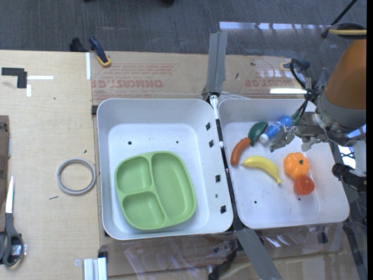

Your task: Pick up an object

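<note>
1. Toy produce in the right bin (326,212) is what the task offers for picking: a blue-and-white piece (275,128), a dark green one (257,130), a red-orange chili-shaped piece (238,151), a banana (262,167), a small orange pumpkin (296,164) and a red-orange round piece (303,185).
2. Above that cluster hangs the gripper (285,139), its tip near the blue-and-white piece and just up-left of the pumpkin. Whether it is spread or closed cannot be told from this slant, and nothing is visibly held.
3. Behind it, the grey wrist and the orange band of the arm (349,80) reach in from the right over the bin's far right corner.
4. Progress, as a judgement: the approach is made but no pick is done. All pieces lie on the bin floor, so descending, closing and lifting are left.
5. Room: the toys sit close together in the bin's upper half, so a neighbour may be nudged. The front half of the bin floor is bare, and the back wall is close behind the blue piece.
6. Further out, the left bin (111,174) holds a green divided plate (155,190); a grey ring (76,175) lies on the bench, well apart.
</note>
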Controlling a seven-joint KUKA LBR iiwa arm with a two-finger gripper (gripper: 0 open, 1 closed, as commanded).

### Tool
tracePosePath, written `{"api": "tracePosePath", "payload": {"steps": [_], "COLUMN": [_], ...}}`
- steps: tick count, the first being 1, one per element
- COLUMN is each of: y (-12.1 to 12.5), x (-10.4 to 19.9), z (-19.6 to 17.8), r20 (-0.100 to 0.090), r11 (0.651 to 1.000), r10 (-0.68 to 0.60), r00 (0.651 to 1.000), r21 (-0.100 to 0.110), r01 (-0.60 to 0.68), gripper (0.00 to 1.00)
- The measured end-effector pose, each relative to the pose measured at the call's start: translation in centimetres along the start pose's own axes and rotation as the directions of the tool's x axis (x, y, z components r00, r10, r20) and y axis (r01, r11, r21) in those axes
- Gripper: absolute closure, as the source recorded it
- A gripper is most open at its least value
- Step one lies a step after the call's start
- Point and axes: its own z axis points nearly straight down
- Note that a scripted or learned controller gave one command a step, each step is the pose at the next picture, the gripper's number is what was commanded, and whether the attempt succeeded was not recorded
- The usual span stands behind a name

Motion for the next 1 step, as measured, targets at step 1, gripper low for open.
{"api": "tracePosePath", "payload": {"steps": [1], "y": [6.74], "x": [0.69], "z": [10.99], "r20": [0.001], "r11": [1.000], "r10": [0.001], "r00": [1.000], "r21": [-0.001], "r01": [-0.001], "gripper": [0.00]}}
